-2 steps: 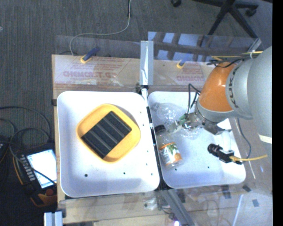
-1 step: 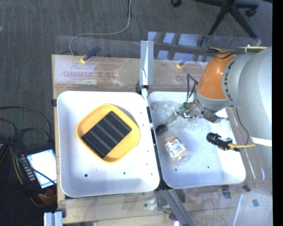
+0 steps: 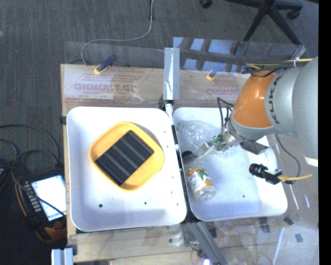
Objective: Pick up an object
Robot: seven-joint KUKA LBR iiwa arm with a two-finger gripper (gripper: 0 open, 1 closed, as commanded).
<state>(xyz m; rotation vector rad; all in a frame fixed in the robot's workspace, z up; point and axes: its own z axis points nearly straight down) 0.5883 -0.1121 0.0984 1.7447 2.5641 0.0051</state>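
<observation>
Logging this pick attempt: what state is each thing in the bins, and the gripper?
bottle: lying on its side in the right bin, cap on, apart from the gripper.
clear plastic: crumpled, at the right bin's far side.
yellow dish: right way up in the left bin, black ribbed pad lying in it.
gripper: low over the right bin, beside the clear plastic.

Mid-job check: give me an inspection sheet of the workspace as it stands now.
Surface: bench bears left bin and right bin side by side.
Job's things: bottle lying on its side in right bin; crumpled clear plastic at its far end; yellow dish with black ribbed insert in left bin.
Clutter: nothing seen.
Gripper: gripper low over right bin, beside the plastic; grasp cannot be told.
Cables: thin wire on floor behind bench; black cables on floor left.
Surroundings: lit screen on floor left; chair base behind.
</observation>
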